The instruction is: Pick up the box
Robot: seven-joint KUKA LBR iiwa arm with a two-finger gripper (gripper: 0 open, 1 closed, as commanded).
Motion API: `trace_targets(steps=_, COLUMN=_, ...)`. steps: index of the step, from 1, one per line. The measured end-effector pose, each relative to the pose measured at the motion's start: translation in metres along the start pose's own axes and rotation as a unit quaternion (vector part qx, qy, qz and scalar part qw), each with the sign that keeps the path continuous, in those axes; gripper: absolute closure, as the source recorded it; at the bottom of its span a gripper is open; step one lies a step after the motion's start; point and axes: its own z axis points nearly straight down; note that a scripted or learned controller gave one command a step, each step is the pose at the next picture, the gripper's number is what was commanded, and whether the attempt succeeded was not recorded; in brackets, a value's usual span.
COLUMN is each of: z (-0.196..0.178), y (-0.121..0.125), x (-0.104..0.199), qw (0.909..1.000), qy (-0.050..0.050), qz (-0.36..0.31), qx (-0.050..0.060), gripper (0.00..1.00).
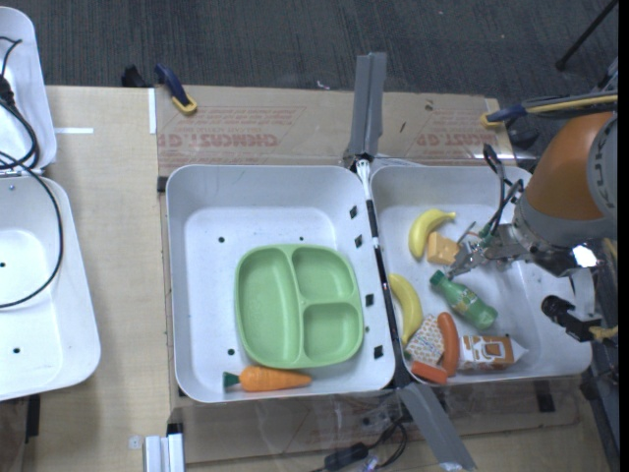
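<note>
An orange and white box [488,351] lies flat near the front edge of the right bin [550,362]. My gripper [469,254] hangs over the middle of that bin, well behind the box. It sits just right of a small orange block [443,250] and just above the cap of a green bottle [464,302]. The box lies apart from the gripper, with the bottle between them.
In the right bin lie two bananas [428,228] [407,306], a red sausage [448,343] and a patterned packet [427,342] beside the box. The left bin [197,264] holds a green divided plate [300,306] and a carrot [268,380].
</note>
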Motion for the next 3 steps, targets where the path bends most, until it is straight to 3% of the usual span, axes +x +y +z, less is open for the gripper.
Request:
trace_targets(steps=1, z=0.001, y=-0.03, x=0.042, qw=0.9997, qy=0.0, qz=0.026, qx=0.002, gripper=0.0)
trace_targets(steps=2, z=-0.008, y=-0.03, x=0.041, qw=0.9996, qy=0.0, qz=0.027, qx=0.002, gripper=1.0)
trace_targets(steps=3, z=-0.001, y=-0.076, x=0.046, qw=0.9883, qy=0.0, qz=0.153, qx=-0.002, gripper=1.0)
